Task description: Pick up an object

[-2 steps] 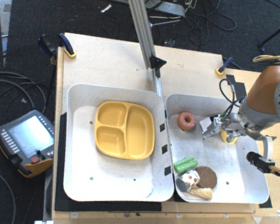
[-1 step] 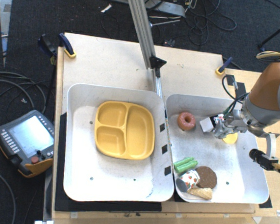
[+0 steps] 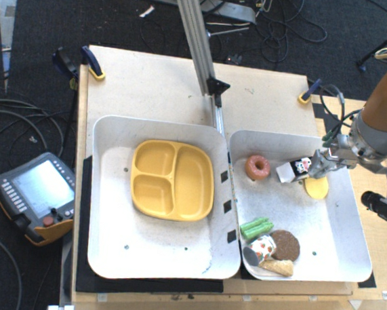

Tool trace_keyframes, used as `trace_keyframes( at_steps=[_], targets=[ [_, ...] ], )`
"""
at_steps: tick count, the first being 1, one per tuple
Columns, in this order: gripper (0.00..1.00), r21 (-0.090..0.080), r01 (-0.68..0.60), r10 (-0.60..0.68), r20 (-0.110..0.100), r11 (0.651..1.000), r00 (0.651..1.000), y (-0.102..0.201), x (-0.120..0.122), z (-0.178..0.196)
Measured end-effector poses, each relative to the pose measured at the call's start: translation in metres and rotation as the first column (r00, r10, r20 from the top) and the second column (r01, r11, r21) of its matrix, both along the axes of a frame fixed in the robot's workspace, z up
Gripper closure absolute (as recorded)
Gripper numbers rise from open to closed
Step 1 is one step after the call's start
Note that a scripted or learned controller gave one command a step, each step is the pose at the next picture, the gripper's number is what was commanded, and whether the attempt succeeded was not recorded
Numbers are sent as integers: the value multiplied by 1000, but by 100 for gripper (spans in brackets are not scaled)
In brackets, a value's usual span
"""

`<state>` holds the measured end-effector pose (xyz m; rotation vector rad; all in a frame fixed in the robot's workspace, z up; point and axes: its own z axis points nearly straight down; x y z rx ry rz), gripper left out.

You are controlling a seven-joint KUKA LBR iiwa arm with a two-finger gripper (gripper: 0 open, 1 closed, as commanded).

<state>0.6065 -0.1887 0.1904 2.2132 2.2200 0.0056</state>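
Yellow is what you meet first: a divided yellow plate (image 3: 173,180) with three compartments lies flat in the left bin (image 3: 103,244), roughly at its centre. The right bin (image 3: 350,220) carries everything else. A pink-brown doughnut (image 3: 257,167) sits near its upper left corner. Just right of that, a small white and black object (image 3: 293,170) lies at the tip of the claw (image 3: 313,168), which reaches in from the right over the bin's upper part. A round yellow piece (image 3: 317,189) lies directly under the claw, partly covered by it. You cannot tell from this angle how far the claw is open, nor whether it has hold of the white and black object; the two look to be touching or very close.

At the bin's lower left corner you have a cluster: a green item (image 3: 256,227), a brown round cookie (image 3: 285,245), a small white patterned piece (image 3: 263,247) and a tan wedge (image 3: 277,266), all packed together.

Both bins rest side by side on the pale worktop (image 3: 152,85). A teach pendant (image 3: 36,197) lies on the floor to the left.
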Motion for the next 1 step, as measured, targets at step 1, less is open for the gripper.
trace_keyframes(
  at_steps=[1],
  targets=[
    [100, 0, 0, 0, -2, 1000, 1000, 0, 1, 38]
  ],
)
